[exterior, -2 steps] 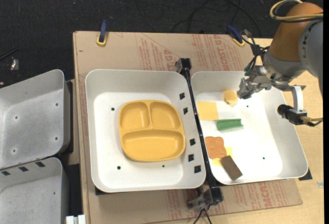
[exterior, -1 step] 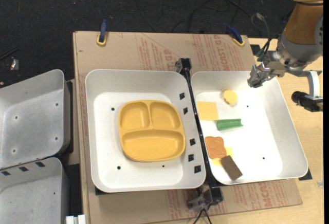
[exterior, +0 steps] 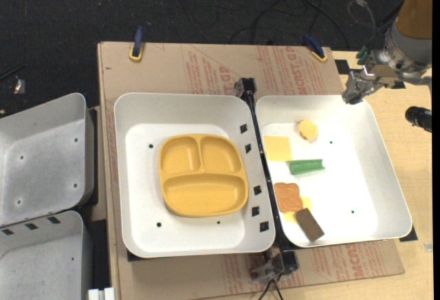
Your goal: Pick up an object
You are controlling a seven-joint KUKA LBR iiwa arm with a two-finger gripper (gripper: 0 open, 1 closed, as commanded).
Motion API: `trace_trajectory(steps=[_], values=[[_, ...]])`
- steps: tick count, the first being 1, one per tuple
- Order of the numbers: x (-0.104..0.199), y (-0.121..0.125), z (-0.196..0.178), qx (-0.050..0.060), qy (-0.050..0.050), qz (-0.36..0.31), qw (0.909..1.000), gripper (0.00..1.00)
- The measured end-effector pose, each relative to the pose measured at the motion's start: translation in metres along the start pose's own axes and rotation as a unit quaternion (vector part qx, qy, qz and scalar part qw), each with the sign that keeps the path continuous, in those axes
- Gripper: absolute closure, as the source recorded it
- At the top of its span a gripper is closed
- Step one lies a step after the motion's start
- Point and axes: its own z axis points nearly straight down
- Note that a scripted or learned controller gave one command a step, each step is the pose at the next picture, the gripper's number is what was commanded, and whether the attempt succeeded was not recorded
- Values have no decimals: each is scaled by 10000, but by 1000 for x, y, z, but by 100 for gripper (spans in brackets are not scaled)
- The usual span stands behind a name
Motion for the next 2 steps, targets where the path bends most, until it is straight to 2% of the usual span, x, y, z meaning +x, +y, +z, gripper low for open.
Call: trace_trajectory(steps=[1, 2], values=[[51, 6, 15, 38, 18, -19, 10000, 100], [115, 10, 22, 41, 22, -29, 10000, 100]])
